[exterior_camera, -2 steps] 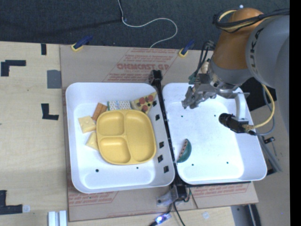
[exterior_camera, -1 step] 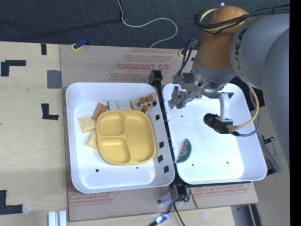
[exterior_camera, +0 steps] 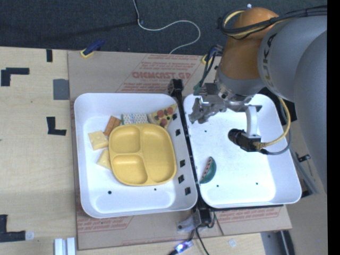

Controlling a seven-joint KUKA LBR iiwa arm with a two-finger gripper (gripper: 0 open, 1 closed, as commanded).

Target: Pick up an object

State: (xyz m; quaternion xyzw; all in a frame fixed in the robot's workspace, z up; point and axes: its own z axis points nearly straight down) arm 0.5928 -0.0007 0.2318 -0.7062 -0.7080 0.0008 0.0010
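White plastic, shallow and glossy, makes up both bins on my tabletop, and the right bin (exterior_camera: 265,187) holds just one loose piece: a small green and red crescent-shaped object (exterior_camera: 206,170) lying flat near its left wall, close to the divider. That is the one I would go for. It looks light and thin, probably stiff plastic or foam, so I judge it could skid on the slick floor or flip if nudged from one side; pinching across its narrow width at the middle seems the safest hold.

My jaws (exterior_camera: 202,112) hang over the upper left part of the right bin, well apart from the crescent, and I cannot tell from this slanted view how they stand.

Over in the left bin (exterior_camera: 85,110) sits a yellow divided plastic tray (exterior_camera: 142,154), broad and awkward for two fingers, with small tan cracker-like tiles (exterior_camera: 99,140) and a patterned flat piece (exterior_camera: 162,114) tucked partly beneath its rim, touching it, so harder to take cleanly
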